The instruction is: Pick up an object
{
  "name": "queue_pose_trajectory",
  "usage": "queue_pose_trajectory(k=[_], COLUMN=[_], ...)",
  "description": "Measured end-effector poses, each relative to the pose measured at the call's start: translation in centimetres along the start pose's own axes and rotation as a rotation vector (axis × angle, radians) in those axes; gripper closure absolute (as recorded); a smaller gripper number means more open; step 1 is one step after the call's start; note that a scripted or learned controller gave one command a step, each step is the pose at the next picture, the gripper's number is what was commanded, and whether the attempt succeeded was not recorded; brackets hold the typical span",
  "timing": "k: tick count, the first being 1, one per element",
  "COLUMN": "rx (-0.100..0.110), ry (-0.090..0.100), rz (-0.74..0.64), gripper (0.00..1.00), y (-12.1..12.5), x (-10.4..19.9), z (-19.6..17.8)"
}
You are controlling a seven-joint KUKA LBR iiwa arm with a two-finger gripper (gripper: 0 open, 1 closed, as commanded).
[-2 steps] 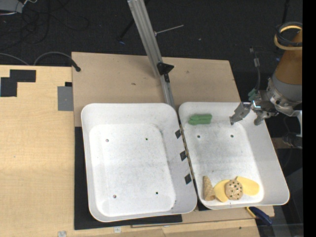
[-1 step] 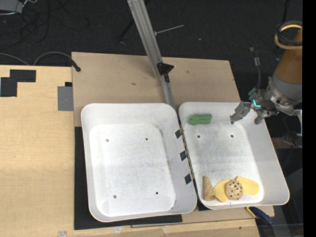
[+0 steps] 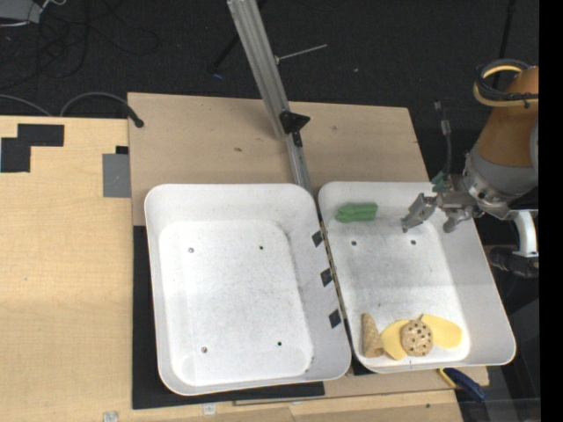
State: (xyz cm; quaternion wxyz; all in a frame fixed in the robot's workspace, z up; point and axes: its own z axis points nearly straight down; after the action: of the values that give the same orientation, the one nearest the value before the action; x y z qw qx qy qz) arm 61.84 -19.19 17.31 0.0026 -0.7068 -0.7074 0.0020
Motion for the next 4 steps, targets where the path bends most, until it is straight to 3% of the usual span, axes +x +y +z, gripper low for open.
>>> queue_pose_trajectory(k=[1, 2, 3, 4], rx=[0.001, -0.001, -0.003, -0.011], ry=[0.001, 0.000, 0.000, -0.002], rz=[0.002, 0.001, 0.001, 0.000], gripper=[0.00, 0.00, 1.00, 1.00], y=[0.4, 0.4, 0.4, 1.2], x=[-0.5, -0.4, -0.4, -0.4], z=[6.1, 8.3, 7.2, 1.1])
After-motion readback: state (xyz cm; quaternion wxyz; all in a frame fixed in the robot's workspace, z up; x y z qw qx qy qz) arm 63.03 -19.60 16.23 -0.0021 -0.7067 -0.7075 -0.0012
